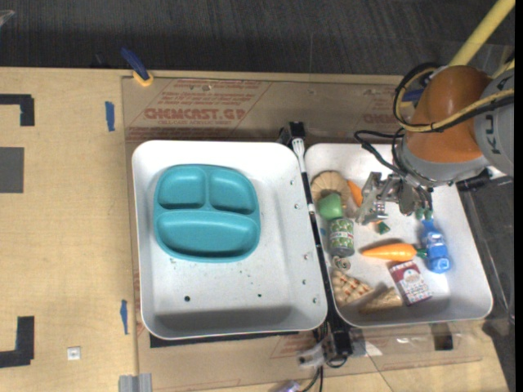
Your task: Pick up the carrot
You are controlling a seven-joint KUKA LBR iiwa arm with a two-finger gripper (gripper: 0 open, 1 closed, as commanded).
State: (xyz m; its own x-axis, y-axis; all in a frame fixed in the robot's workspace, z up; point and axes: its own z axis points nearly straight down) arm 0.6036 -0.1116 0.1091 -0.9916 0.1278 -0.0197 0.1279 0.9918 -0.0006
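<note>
Carrot [391,251] lying flat across the middle of the right bin [472,288], leafy end toward the bin's right wall, just beside the blue bottle [434,247]. Gripper [382,203] hovering just above it toward the far edge, fingers parted, grasping nothing. Teal divided plate [207,212] in the left bin [163,300].

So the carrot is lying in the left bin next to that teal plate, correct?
Not quite: the camera view shows the carrot lying in the right bin, among the other small items. The teal plate sits alone in the left bin.
</note>
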